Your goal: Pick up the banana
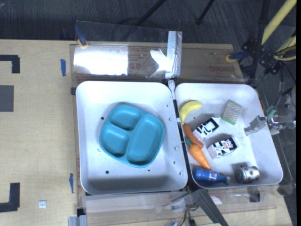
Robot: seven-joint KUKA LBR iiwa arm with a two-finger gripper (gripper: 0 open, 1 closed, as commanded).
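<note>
The banana (190,109) is seen at the right bin's (263,145) far-left corner, against the wall. It should be approached from above, clear of the carrot (194,136). The fingers' state cannot be told.

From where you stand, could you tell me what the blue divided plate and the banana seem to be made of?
Blue divided plate: probably moulded plastic, with a smooth, uniform matte blue surface and rounded compartments. Banana: possibly a plastic toy, evenly yellow and slightly glossy; real fruit can't be ruled out.

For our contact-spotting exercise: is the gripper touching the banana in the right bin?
Apart. The camera view shows the gripper at the right bin's right side, while the banana lies at its upper left, with bare white floor and a small green block between them.
</note>
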